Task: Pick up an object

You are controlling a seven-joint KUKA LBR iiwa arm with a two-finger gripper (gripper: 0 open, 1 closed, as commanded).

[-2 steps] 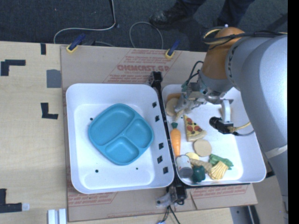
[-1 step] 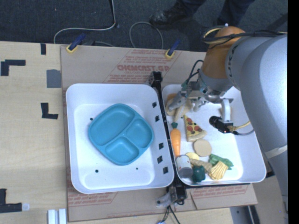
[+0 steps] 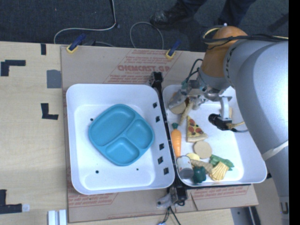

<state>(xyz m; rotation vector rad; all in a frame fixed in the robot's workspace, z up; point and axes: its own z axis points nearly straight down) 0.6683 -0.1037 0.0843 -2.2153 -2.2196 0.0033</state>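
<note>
My gripper (image 3: 184, 99) hangs low over the far left corner of the right bin (image 3: 247, 159). Directly under it lie a tan rounded piece (image 3: 177, 108) and a pale stick-shaped piece (image 3: 188, 112); I cannot tell whether either is held. Nearer the front lie a pizza slice (image 3: 195, 130), an orange carrot (image 3: 176, 142) along the left wall, and a round beige disc (image 3: 202, 149). A corn cob (image 3: 219, 172), a green leafy piece (image 3: 221, 162) and a dark green piece (image 3: 199, 175) are clustered at the front.
The left bin (image 3: 75, 125) holds a blue divided plate (image 3: 122, 134). The grey arm with its orange band (image 3: 220, 55) comes in from the right, covering the right bin's far right part. Black clips (image 3: 161, 146) run along the wall between the bins.
</note>
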